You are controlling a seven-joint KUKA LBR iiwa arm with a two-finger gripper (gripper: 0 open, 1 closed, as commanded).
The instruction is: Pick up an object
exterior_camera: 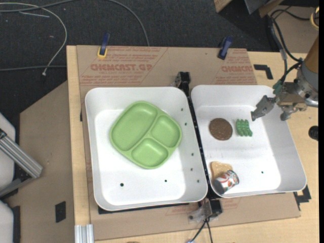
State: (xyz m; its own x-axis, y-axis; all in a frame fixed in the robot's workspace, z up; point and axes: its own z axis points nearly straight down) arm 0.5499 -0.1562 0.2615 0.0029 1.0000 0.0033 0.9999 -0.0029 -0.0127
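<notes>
Two white bins sat side by side on the bench. The left bin (101,186) held a green plate (146,134) with three parts, lying near its middle. The right bin (288,161) held a round brown cookie (220,128) and, just beside it on the right, a small green bumpy toy (244,127). Near the front left corner of that bin lay a little can (226,180) with red on it, touching a tan snack (219,167). The arm's claw (273,108) hung over the far right part of the right bin, well apart from the toys. Its two fingers were spread open, and nothing was between them.
</notes>
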